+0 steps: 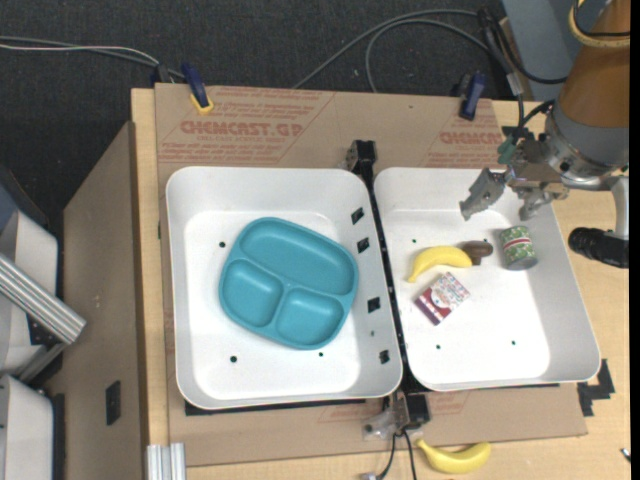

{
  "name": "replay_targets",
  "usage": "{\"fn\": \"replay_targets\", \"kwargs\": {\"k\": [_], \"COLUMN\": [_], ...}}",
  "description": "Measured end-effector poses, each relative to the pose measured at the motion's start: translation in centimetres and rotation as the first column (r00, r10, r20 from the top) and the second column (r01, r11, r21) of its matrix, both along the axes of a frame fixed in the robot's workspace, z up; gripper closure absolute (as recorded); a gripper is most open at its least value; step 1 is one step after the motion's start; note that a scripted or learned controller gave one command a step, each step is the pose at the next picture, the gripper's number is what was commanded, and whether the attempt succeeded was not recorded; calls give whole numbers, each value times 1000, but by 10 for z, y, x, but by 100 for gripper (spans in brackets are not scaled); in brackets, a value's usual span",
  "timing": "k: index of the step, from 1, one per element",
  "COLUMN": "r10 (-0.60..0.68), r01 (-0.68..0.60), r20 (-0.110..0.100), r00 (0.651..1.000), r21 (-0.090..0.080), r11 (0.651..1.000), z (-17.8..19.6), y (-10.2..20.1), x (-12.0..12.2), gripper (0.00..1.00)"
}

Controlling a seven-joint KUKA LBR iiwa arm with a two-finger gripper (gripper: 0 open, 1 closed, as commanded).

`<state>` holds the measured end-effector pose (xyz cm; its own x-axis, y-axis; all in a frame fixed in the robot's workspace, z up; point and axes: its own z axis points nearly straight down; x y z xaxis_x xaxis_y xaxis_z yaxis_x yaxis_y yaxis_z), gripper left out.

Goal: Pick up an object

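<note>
Banana (441, 260) lying in the right bin (560, 353), long axis left to right | arm reaching in from the right, slanting down over the bin's far edge | end effector (510, 200) hovering above and right of the fruit, fingers spread wide, holding nothing

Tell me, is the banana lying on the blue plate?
No, the banana lies on the floor of the right bin, while the blue plate sits in the left bin.
</note>
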<state>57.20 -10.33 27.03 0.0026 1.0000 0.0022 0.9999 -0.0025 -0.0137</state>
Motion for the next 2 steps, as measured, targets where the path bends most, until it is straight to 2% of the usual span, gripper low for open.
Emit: {"fn": "replay_targets", "kwargs": {"k": [1,2], "r10": [3,3], "r01": [-3,-3], "r20": [12,7], "r00": [1000,1000], "r21": [-1,0], "r11": [1000,1000], "z": [6,-39], "y": [0,7], "x": [2,6], "gripper": [0,0]}}
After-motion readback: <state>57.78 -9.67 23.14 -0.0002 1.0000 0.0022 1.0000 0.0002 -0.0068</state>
